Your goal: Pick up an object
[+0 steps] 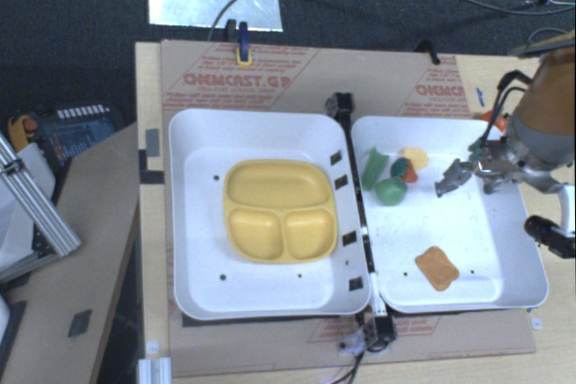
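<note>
White floor of the right bin [477, 238] is left bare along its middle, beside the end effector [447, 184], whose finger state cannot be told. Clustered near the centre divider are green pieces [382, 180] and small yellow and orange ones [412, 163]; a tan piece [437, 267] lies near the front rim. A yellow sectioned tray [274, 209] is seated in the left bin [193, 193].

We note both bins [270, 126] look like smooth, glossy white plastic. Yellow tray [274, 209]: matt plastic. Green pieces [382, 180] beside the fingers look smooth and shiny. The toast [436, 268] looks matt. Bench sheet [288, 76]: matt cardboard.
</note>
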You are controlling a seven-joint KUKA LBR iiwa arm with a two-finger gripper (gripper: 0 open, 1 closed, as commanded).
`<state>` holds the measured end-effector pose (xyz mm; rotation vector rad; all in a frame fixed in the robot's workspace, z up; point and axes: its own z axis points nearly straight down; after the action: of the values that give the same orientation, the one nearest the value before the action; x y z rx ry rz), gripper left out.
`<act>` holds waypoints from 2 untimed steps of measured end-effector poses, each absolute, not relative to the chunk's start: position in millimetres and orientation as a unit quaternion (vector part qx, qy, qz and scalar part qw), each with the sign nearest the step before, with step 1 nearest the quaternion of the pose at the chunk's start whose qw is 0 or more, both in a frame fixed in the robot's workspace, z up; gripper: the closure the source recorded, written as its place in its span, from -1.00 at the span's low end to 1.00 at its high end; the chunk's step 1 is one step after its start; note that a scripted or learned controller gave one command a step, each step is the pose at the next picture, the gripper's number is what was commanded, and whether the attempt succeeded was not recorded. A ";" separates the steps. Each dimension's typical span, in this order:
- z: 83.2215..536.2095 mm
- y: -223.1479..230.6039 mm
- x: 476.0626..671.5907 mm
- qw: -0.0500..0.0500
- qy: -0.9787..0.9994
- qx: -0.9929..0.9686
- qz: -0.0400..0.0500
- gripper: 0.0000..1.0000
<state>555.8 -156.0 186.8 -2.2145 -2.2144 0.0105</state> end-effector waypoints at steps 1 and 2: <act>193.7 -155.6 558.9 0.000 -0.708 -0.706 0.000 -1.00; 152.5 -155.0 557.6 0.000 -0.708 -0.707 0.000 -1.00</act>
<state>557.6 -155.0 152.5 -2.2197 -2.2228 0.0005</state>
